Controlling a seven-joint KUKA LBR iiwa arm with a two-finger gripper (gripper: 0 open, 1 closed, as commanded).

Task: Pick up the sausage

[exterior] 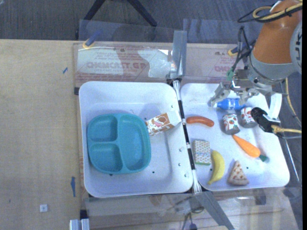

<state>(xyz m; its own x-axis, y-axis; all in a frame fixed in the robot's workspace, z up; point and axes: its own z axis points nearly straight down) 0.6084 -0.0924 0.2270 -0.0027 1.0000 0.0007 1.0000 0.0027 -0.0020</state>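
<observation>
While the grey arm with its orange band (278,32) is reaching in over the upper part of the right shallow white bin (283,176), its metal two-finger claw (235,96) is hanging with fingers spread apart and nothing between them. One finger is slanting down to the left and the other is sitting beside a small blue bottle-like item (229,104) that is lying just beneath the claw.

The smooth orange-red toy sausage (200,121), the thing to be lifted, is lying flat on the floor of the same bin, near its left wall, a little below and to the left of the claw and apart from it. By my reading, the approach step is in hand: the claw is not yet over the sausage. The next move is calling for a shift left and toward the near side, a turn so the fingers are straddling the sausage across its narrow width, then a descent and a squeeze. The small red-and-white can (230,123) is standing near the sausage's right end and may be crowding that side.

Other toys, among them an orange carrot (247,146) and a yellow banana (217,166), are lying further down the bin. In the left white bin (96,186) a teal divided plate (118,143) is resting beside a small brown-and-white printed carton (159,124). Red lettering is showing on a board (120,63) behind the bins, too blurred to read; the labels on the can and carton are likewise illegible.
</observation>
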